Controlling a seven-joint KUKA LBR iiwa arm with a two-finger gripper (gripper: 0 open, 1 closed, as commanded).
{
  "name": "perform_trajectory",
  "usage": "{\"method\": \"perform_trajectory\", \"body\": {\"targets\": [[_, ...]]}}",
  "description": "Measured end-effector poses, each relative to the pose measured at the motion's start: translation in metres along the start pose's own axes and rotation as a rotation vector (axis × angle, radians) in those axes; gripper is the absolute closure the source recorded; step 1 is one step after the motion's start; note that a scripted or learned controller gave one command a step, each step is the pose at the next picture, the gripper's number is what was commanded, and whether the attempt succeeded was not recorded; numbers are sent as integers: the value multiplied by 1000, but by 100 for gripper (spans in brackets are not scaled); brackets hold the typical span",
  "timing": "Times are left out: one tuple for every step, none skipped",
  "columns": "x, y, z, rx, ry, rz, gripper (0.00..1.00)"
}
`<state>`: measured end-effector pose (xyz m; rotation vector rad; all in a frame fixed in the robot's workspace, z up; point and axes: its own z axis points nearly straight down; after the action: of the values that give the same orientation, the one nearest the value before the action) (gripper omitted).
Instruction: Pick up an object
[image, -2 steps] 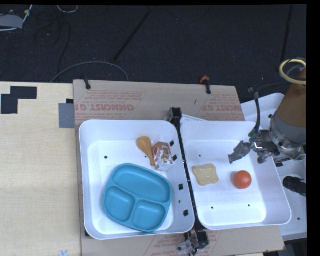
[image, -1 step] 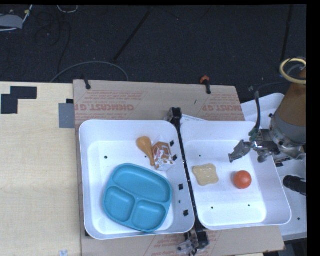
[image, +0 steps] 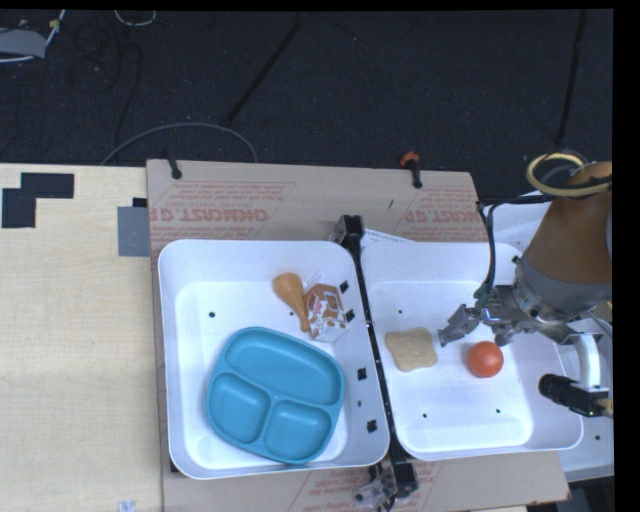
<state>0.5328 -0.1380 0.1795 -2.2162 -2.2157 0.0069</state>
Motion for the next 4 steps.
{"method": "perform_trajectory", "body": {"targets": [[6,4,62,0,1,0,0],[7,6,91,-7,0,1,0],[7,7,78,-11,3,5,100],[3,8,35,-9,-2,-1,100]]}}
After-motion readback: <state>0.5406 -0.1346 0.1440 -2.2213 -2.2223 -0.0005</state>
